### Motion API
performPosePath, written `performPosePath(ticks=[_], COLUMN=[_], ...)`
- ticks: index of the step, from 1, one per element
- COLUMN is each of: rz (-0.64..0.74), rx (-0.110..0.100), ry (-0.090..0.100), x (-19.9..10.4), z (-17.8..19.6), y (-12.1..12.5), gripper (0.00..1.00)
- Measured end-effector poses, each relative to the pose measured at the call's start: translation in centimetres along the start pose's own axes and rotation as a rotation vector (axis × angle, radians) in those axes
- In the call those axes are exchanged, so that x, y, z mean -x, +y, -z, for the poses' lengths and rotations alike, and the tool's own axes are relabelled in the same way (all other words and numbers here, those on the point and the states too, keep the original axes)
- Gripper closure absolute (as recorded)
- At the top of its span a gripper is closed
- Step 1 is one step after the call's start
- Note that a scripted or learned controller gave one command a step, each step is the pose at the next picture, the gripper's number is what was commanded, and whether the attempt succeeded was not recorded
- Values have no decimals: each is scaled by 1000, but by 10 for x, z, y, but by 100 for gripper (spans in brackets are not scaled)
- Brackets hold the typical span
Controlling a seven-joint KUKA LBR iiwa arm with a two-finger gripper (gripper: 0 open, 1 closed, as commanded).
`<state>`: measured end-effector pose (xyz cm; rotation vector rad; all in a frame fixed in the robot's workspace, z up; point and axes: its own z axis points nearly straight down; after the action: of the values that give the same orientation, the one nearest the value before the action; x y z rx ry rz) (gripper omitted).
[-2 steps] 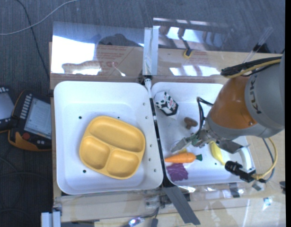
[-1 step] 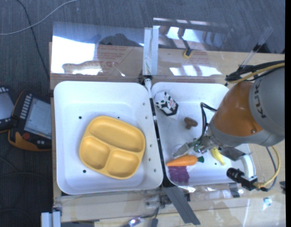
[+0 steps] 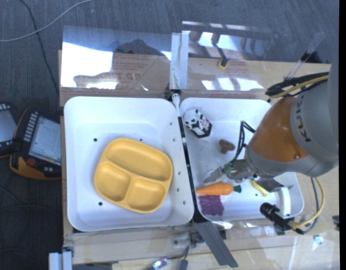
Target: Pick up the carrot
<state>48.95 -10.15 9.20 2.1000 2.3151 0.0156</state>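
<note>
Camera view: the carrot (image 3: 215,189) lies flat in the right bin (image 3: 218,108), near that bin's front left corner, orange body pointing left, green top to the right. A purple object (image 3: 212,206) sits just in front of it, touching or nearly so. The gripper (image 3: 228,172) hangs just above the carrot's green end; whether its claw is apart or together cannot be told, and the carrot is not seen held. A black-and-white toy (image 3: 197,122) and a small brown piece (image 3: 226,145) lie farther back. The left bin (image 3: 82,117) bears a yellow divided tray (image 3: 133,174).
</note>
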Motion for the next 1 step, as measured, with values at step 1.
performPosePath(ticks=[1], rz=[-48], rx=[1], ry=[0], x=[-3], z=[0], y=[0], gripper=[0])
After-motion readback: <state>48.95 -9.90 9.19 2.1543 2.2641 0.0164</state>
